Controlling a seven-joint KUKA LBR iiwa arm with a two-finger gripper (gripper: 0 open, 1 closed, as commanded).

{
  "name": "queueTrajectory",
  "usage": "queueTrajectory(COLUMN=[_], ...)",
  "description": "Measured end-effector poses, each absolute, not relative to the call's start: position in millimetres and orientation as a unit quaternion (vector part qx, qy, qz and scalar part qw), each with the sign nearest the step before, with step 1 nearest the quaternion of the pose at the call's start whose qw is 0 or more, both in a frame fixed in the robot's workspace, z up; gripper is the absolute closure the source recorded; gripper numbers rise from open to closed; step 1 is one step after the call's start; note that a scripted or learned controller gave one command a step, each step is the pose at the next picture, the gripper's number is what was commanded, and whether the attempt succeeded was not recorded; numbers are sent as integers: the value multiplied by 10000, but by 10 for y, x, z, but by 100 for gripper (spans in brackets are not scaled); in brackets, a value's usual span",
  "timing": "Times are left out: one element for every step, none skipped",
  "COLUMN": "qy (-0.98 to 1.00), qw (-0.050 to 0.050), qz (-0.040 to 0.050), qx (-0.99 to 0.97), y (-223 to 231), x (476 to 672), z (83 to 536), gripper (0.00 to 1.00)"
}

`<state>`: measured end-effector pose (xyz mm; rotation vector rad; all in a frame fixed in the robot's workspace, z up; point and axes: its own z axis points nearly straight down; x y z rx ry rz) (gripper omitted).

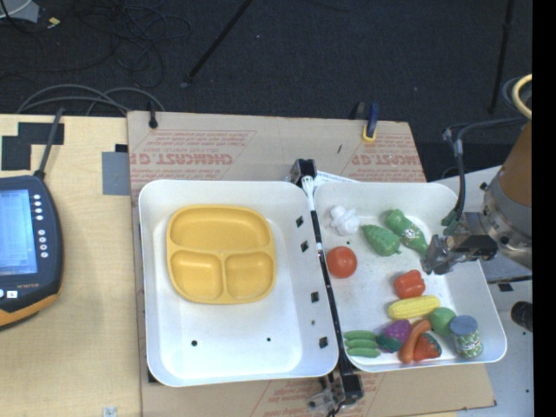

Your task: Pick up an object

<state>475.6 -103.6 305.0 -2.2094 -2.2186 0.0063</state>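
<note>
My gripper (440,255) hangs over the right side of the right bin (347,196), just right of a green vegetable (407,228) and above a red pepper (409,282). I see nothing held in it. Toy foods lie in this bin: a second green vegetable (380,239), a white piece (343,220), a red tomato (341,261), a yellow corn cob (414,307), a lime (441,320), a small jar with a blue lid (466,336), purple grapes (396,330), a carrot (412,339), a strawberry (426,347) and a pea pod (362,344).
The left bin (165,337) holds a yellow divided plate (221,253). A black divider bar (318,268) runs between the bins. A teach pendant (24,241) lies on the wooden bench at far left. Cardboard (243,150) sits under both bins.
</note>
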Motion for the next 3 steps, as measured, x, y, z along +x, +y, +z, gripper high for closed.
queueTrajectory(qy=[-7103, -7095, -7071], qw=[18, 41, -17], qz=[0, 31, -12], qx=[-7039, -7047, -7071], y=[-257, 484, 168], x=[4764, 4748, 4765], z=[3218, 2752, 3666], gripper=[100, 100, 100])
